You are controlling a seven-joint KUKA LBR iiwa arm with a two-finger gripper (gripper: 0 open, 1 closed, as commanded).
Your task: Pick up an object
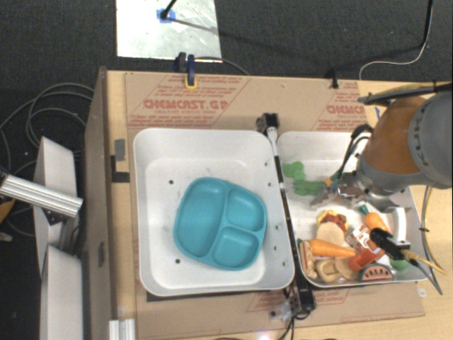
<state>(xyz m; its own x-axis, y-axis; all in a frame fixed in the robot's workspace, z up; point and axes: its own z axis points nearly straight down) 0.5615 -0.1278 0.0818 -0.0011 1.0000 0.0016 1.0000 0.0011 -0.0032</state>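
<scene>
Two white bins (152, 154); one blue plate (221, 222); two carrots (333, 248); two green pieces (292, 169).

Blue tray (220, 223), white bins (152, 190), orange carrot (331, 248).

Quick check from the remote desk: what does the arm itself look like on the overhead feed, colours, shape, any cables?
The arm is a thick, rounded grey body with a broad orange band above the wrist. Below it, the gripper is a small metallic piece with thin fingers, too small to make out in detail. Dark cables loop along the wrist beside the orange section.
</scene>
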